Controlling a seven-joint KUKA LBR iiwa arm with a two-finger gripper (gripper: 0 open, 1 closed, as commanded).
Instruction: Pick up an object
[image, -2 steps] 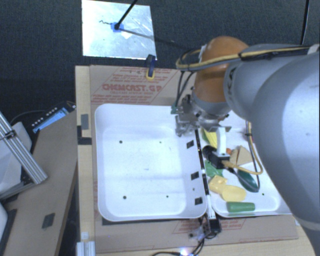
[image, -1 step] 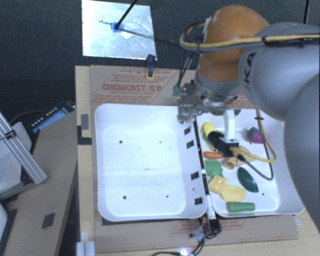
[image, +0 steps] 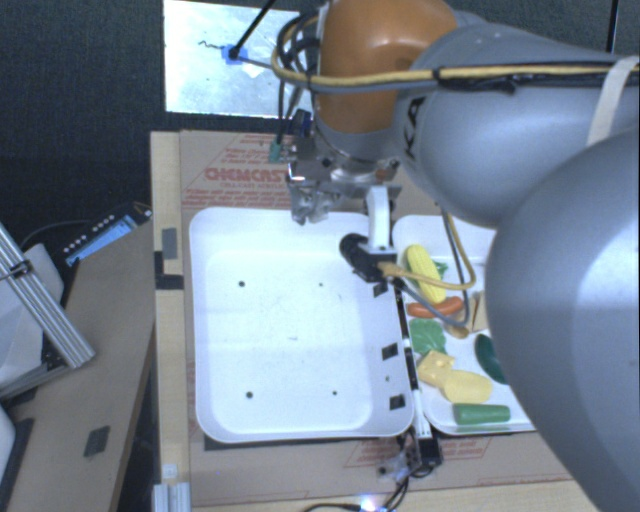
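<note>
Faintly, cardboard lettering — "CHEMCAST", red

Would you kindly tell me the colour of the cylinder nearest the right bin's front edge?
Green, clearest in the camera view.

The arm covers most of the right bin, so only its left strip shows; the bin's far and right rims are hidden. A dark green thing by the arm's edge is partly covered, and its shape cannot be told. The orange thing is crossed by cables, its ends unclear. The hand sits under the wrist near the far rim of the left bin; its fingers are too dim and crowded by cables to read. The bench's right side is hidden by the arm.
</note>
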